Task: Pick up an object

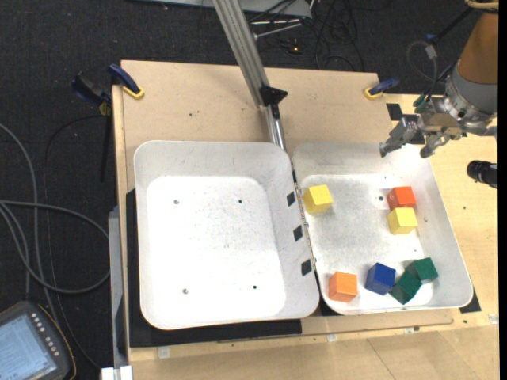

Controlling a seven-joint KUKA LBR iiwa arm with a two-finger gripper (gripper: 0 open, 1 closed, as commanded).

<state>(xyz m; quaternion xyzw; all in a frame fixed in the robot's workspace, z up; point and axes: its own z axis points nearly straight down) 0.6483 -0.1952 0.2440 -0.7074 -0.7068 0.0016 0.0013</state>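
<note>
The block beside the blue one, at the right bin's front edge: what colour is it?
Orange, seen in the camera view.

Around my bench (206,105): blue-and-yellow clamps at its far corners (127,83) (381,89); a metal pole (242,42) slanting in from the top; black cables (36,212) on the dark floor at left; a screen (28,347) bottom left.
</note>
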